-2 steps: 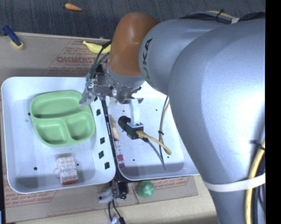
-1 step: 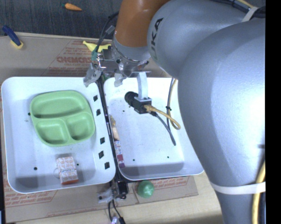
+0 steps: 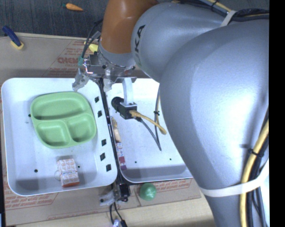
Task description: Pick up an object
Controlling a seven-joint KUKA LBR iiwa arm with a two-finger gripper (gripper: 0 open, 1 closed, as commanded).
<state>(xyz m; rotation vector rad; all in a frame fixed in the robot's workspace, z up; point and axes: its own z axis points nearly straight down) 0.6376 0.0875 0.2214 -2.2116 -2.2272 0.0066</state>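
End effector (image 3: 96, 74) hangs over the far end of the wall shared by the two bins, below the arm's orange band; whether it is open or closed cannot be told, and nothing is seen gripped in it.

Two shallow white bins sit side by side on the brown desk (image 3: 38, 51). The left bin (image 3: 12, 141) holds two things. One is a pale green tray (image 3: 62, 118) lying flat in the bin's far half, with rounded corners and three compartments, one long and two smaller. The other is a small packet (image 3: 67, 172), white with red and orange print, lying near the front wall, well apart from the tray. The right bin (image 3: 144, 160) holds one slim tan item (image 3: 115, 129) against its left wall, too small to identify.

One green ball (image 3: 147, 191) rests on the desk just in front of the right bin, outside it.
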